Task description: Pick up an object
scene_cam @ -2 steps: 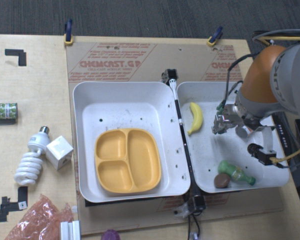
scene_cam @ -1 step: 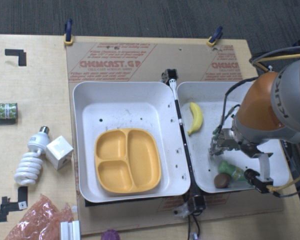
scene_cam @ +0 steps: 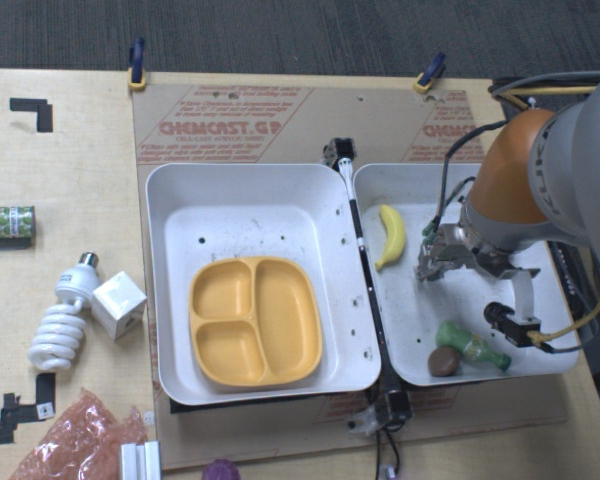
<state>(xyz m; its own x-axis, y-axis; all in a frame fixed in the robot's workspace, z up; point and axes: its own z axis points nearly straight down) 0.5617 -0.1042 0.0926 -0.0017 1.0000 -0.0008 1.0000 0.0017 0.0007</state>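
**Gripper over right bin**

Nearest us in the right bin we see a green bottle touching a brown ball. Farther back, the gripper hovers just beside the banana; its state we cannot tell.

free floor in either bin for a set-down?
Left bin: bare strip behind the yellow divided plate. Right bin: open floor between the banana and green bottle. Crowded at the tool and the front corner by the brown ball.
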